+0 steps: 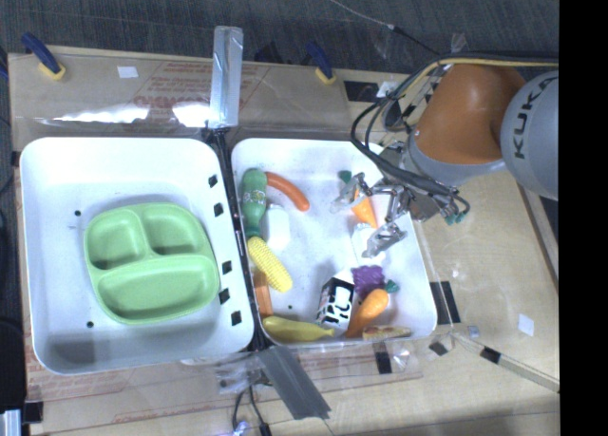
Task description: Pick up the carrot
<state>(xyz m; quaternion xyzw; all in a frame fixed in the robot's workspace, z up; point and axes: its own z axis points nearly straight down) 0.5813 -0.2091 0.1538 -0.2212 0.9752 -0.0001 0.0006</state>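
Observation:
In the right bin point(418, 263), a small orange carrot point(364, 212) sits between the two metal fingers of my gripper point(365, 218). One finger point(345, 199) is at the carrot's upper left and the other point(385, 237) at its lower right, both closed against it. The arm's orange band point(461, 121) hangs over the bin's right rim. A second orange carrot point(372, 304) with a green top lies near the bin's front edge, below the gripper.
The right bin also holds an orange sausage point(288, 190), a green vegetable point(253, 197), a corn cob point(269, 264), a banana point(296, 330), a black-and-white box point(334, 303) and a purple toy point(369, 277). In the left bin point(38, 197) lies a green divided plate point(150, 261).

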